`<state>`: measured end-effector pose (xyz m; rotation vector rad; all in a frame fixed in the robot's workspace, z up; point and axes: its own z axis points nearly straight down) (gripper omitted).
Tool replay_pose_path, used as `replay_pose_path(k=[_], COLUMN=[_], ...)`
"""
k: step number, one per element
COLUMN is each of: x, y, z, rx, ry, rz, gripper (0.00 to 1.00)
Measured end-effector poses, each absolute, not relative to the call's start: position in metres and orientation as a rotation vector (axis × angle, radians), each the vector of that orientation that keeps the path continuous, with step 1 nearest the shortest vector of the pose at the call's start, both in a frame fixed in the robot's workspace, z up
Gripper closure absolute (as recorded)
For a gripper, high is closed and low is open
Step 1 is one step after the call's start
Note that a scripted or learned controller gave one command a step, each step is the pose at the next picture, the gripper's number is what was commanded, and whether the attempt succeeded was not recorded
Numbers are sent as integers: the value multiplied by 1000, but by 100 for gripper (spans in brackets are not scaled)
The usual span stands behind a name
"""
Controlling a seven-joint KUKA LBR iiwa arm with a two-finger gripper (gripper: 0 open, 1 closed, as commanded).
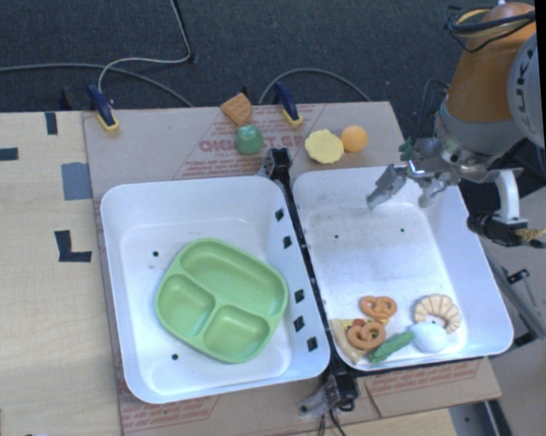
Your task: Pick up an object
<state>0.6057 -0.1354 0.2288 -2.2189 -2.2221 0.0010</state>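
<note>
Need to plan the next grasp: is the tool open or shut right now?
Open. The tool hovers over the right bin's upper edge, its two fingers splayed apart with nothing between them.

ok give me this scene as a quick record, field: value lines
left bin: green divided plate
right bin: two pretzels, croissant-like pastry, green vegetable piece, white item, all at the near end
behind the bins: orange block, green ball, yellow item, orange ball
pincer: open, holding nothing, above the right bin's far end
</note>
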Motion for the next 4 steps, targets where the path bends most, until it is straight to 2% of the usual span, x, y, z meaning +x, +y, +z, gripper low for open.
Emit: replay_pose_path(k=[1,2,3,4], x=[537,649,561,589], y=[-137,-168,-125,-208], z=[109,172,131,260], rx=[-2218,-2221,-2218,-2225], ry=[-2219,-2225,-2220,-2224], rz=[4,0,3,1], gripper=[0,0,0,0])
